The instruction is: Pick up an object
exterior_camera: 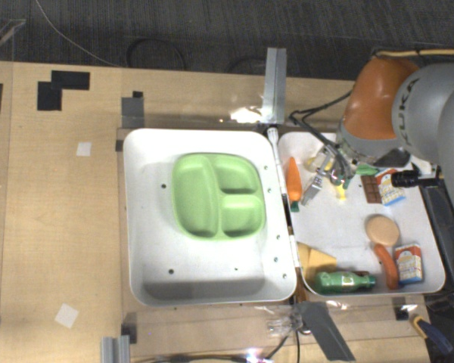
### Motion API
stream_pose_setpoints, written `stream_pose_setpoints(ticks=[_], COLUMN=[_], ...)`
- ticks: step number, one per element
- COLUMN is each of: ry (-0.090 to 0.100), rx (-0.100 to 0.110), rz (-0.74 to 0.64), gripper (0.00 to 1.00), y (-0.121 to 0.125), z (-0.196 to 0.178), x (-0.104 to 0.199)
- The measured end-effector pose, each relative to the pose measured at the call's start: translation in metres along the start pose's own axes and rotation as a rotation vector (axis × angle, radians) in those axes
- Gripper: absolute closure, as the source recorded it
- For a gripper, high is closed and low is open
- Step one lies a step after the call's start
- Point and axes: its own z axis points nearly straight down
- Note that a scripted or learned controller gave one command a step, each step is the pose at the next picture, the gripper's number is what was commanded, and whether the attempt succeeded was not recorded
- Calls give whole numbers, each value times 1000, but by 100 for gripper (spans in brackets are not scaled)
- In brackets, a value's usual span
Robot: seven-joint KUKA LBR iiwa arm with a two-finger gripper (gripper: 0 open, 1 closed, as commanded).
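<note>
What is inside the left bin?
A green tray with three compartments lies in the left bin, upside unclear; the bin floor under it is covered.

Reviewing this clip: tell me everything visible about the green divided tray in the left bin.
The green divided tray is a light green, matte, plastic-looking dish with rounded corners. Raised ridges split it into three wells: one long well on its left, two smaller ones on its right. It lies flat and open side up, near the middle of the left bin, slightly toward the far wall. It rests on the bin floor, and nothing else touches it.
</note>
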Motion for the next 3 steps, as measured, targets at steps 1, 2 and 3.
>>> stream_pose_setpoints(ticks=[1,2,3], ry=[-8,-11,4], rx=[-5,-6,-1], rz=[26,42,77], gripper=[0,0,0], y=[-19,-48,-19], z=[-1,-2,-1], x=[28,65,-1])
